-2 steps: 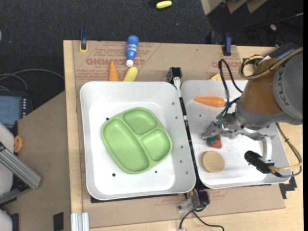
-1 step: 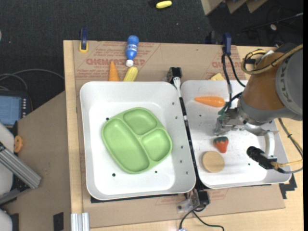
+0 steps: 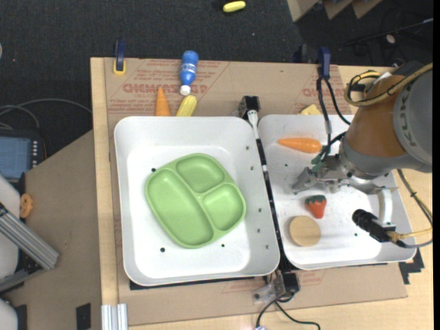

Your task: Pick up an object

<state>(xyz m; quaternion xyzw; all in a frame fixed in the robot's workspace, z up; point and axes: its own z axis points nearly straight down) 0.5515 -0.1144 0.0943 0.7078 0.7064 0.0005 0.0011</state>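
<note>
In the right bin (image 3: 385, 249):
End effector (image 3: 307, 180): metallic fingers, spread unclear.
Strawberry (image 3: 316, 205): glossy red, seemingly plastic.
Disc (image 3: 304, 230): round, tan.

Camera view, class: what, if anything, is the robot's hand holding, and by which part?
Nothing visibly. The hand hangs in the right bin, above the strawberry, with no object seen between its fingers.

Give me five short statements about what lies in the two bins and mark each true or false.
1. The green divided plate lies in the left bin. True.
2. The carrot lies on the green plate. False: it lies in the right bin.
3. The strawberry lies in the right bin. True.
4. The round tan disc lies in the left bin. False: right bin.
5. The hand is over the right bin. True.
</note>
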